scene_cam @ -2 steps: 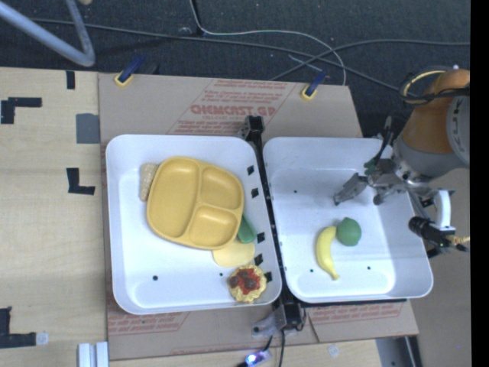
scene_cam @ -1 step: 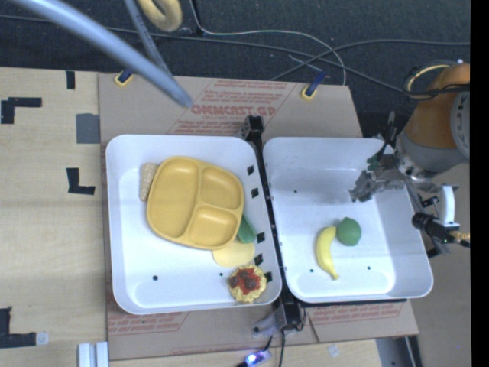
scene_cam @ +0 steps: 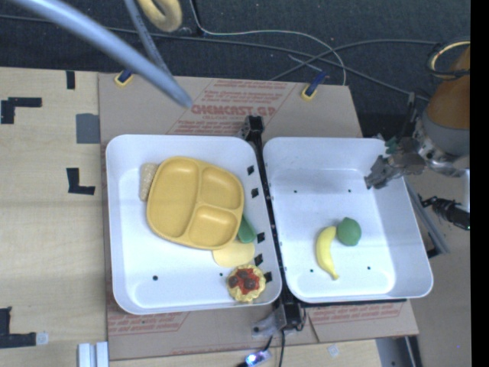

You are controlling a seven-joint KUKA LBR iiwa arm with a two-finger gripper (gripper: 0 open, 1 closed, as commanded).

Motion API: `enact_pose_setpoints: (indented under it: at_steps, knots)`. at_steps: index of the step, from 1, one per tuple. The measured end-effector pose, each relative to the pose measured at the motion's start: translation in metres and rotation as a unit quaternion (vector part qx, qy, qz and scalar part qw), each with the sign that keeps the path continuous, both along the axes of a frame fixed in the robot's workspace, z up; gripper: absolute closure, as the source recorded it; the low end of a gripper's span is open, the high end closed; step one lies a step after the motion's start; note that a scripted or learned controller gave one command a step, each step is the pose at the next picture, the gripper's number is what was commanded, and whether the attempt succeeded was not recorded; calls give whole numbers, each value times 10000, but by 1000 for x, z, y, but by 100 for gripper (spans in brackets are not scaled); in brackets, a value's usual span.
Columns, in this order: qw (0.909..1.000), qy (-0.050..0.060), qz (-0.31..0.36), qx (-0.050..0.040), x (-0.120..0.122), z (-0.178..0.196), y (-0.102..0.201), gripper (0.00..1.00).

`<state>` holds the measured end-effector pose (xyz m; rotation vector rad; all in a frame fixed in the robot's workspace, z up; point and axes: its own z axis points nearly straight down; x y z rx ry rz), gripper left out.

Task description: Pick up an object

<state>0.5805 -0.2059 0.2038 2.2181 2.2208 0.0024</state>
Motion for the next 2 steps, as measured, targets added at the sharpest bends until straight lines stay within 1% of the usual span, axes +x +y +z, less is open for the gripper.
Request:
enact_pose_setpoints:
  at_steps: [1, 2]
  knots:
    - [10000, 1, 2, 0, 1, 37, 0, 100]
    - [10000, 27, 9, 4, -15, 28, 50, 100]
